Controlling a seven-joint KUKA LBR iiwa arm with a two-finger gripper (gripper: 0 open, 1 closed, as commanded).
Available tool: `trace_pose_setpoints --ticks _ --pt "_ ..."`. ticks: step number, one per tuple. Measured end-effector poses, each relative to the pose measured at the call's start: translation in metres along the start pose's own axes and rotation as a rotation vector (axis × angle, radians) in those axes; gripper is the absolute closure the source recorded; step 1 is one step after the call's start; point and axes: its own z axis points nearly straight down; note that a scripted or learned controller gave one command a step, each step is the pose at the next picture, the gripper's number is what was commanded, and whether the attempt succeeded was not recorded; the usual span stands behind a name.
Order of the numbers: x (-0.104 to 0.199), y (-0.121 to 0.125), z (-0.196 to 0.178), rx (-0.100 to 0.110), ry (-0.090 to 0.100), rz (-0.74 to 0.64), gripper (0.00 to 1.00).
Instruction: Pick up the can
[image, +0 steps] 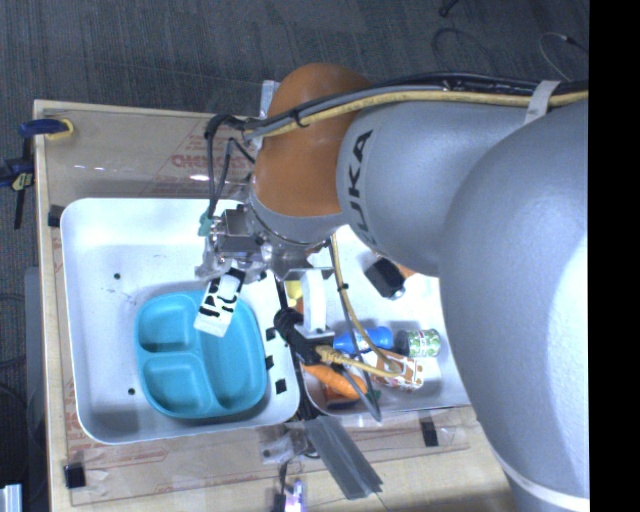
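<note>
The can, small with a green and silver label, lies on its side in the right bin, close to the arm's grey body. My gripper hangs over the left bin, above the upper right corner of a blue divided tray. It is well to the left of the can and apart from it. Nothing can be seen held in it.
In the right bin, an orange carrot-like thing, a blue item and a pale tagged piece crowd beside the can. A black object lies near the arm. The arm's bulk covers much of the right bin.
</note>
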Motion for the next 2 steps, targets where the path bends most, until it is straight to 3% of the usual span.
trace_pose_setpoints --ticks 1,2 --pt "0.075 -0.032 0.003 0.0 -0.001 0.207 1.0" --pt "0.049 0.022 -0.028 -0.002 0.0 0.323 1.0"
